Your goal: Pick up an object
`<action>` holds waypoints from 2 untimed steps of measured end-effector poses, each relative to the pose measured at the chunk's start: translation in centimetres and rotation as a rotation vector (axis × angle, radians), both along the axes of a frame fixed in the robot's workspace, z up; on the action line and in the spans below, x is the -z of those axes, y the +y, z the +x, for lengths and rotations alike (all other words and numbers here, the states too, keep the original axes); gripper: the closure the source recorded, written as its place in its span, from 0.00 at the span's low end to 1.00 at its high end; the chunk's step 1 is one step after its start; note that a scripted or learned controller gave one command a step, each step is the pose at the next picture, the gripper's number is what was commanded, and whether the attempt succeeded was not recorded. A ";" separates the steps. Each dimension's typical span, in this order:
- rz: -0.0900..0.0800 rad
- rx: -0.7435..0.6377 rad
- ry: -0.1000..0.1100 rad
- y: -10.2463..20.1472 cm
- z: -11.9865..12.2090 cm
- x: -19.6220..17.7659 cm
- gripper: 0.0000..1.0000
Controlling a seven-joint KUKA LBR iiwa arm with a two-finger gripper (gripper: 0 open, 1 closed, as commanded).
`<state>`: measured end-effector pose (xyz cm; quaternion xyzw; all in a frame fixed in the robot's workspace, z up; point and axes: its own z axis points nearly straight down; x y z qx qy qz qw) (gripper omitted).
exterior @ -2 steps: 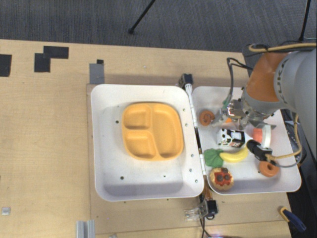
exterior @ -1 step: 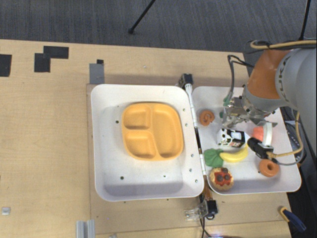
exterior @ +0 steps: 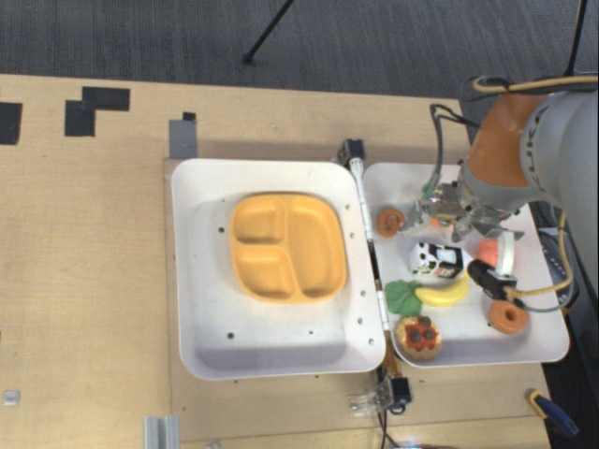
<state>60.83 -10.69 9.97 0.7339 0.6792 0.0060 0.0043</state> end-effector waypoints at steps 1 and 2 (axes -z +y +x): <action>-0.006 -0.275 0.008 -2.9 3.5 1.2 0.00; 0.003 -0.245 0.025 -7.8 5.9 1.5 0.00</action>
